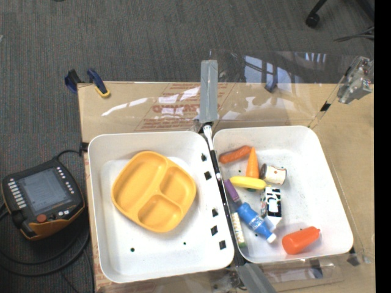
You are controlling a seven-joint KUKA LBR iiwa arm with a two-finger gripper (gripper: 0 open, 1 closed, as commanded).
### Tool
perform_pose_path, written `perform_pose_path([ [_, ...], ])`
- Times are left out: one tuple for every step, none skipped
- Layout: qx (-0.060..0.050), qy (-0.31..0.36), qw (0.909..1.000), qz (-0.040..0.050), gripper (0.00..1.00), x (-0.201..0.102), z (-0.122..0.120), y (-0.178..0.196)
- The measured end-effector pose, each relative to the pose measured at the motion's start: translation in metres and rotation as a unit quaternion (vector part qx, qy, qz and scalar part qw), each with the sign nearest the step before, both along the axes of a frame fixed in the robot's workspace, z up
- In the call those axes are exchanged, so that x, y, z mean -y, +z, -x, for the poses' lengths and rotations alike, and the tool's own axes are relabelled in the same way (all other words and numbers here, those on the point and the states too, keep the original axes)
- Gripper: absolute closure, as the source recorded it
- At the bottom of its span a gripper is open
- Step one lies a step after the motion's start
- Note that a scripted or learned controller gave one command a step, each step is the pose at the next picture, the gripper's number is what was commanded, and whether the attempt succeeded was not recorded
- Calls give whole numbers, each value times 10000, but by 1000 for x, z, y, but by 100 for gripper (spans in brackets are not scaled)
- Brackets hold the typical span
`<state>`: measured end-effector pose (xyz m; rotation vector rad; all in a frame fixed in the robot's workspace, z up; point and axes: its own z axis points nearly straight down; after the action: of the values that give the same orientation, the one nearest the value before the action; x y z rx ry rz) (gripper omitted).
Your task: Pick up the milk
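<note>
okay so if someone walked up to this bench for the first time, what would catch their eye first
Most likely the big yellow divided plate, lying alone in the left bin. Next, the cluster of small items along the left side of the right bin: a banana, a carrot, a blue bottle, the black-and-white milk carton and an orange bottle near the front.

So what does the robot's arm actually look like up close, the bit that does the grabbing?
At the upper right of the camera view, the gripper is a small, angular piece in pale silvery grey with a few darker patches, and it looks like metal. It is too small and blurred to make out cables, markings or finer detail.
</note>
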<state>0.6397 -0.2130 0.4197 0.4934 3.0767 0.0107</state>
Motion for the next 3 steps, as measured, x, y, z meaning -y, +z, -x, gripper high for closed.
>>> perform_pose_path([
  [27, -11, 10000, -4, 100, 1, -1, 10],
  [53, -17, 10000, -9, 100, 1, -2, 20],
  [81, -20, 10000, -13, 100, 2, -3, 30],
])
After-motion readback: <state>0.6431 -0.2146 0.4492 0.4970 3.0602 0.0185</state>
